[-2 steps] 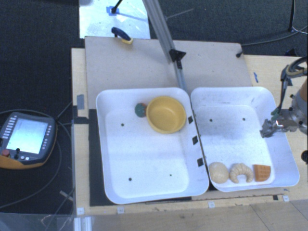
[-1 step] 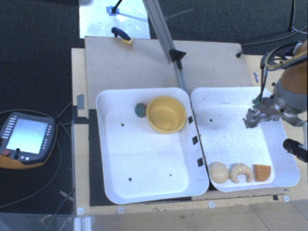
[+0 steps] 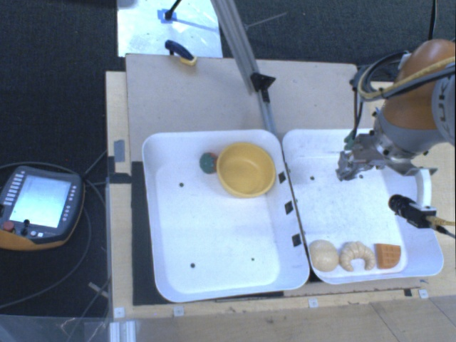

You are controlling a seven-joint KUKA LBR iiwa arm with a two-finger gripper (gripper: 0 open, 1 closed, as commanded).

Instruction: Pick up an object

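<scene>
Grey arm over right bin

White right bin [image 3: 427, 258] has the gripper [image 3: 348, 168] above its upper part; cannot tell its state, nothing seen in it. Egg [image 3: 323, 255], croissant [image 3: 358, 256] and orange wedge [image 3: 387, 255] sit in a row at the near edge. Left bin [image 3: 171, 262] holds yellow bowl [image 3: 246, 169] touching a green ball [image 3: 207, 163].
</scene>
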